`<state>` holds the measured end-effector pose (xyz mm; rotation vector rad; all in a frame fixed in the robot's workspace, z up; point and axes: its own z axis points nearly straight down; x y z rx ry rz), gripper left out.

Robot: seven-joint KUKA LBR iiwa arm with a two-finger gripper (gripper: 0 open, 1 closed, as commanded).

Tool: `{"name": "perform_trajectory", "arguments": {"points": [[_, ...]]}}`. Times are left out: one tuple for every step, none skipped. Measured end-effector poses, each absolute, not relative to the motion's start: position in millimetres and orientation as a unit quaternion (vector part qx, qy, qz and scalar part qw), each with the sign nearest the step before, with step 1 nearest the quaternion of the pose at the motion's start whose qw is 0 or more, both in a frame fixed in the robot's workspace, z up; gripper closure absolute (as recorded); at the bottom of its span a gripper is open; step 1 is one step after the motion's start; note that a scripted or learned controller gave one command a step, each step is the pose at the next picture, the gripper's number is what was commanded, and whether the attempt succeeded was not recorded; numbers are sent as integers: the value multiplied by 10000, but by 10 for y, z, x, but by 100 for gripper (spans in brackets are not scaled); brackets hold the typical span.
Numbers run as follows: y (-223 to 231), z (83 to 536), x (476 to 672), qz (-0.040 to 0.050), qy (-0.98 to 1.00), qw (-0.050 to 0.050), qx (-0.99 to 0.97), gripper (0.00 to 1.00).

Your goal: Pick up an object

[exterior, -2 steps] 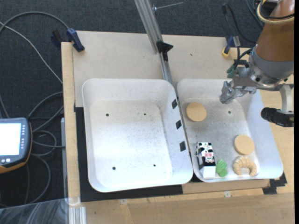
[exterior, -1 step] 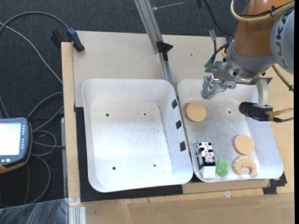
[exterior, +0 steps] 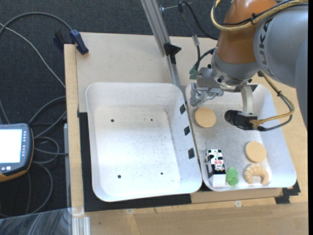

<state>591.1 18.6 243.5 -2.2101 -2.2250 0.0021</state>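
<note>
The letters "UK" are showing on the grey arm (exterior: 279,33). The gripper (exterior: 198,96) is hanging over the right bin (exterior: 281,146), just above a round tan cookie (exterior: 205,117); I cannot tell how it is set. More toys are lying in that bin: a second cookie (exterior: 256,152), a croissant (exterior: 257,174), a green piece (exterior: 231,176) and a black-and-white box (exterior: 215,161). The left bin (exterior: 132,141) is sitting beside it.

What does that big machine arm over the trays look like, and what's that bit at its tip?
The arm is thick, rounded and grey, with a glossy orange band above the wrist. A yellow cable and thin black ones loop around it. Below the band sits a cluster of grey metal parts with a small green piece. The pincer at the tip is small, grey and metallic.
</note>
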Motion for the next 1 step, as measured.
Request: {"name": "perform_trajectory", "arguments": {"points": [[713,2311,5901,8,-7095,26,-7047,100]]}}
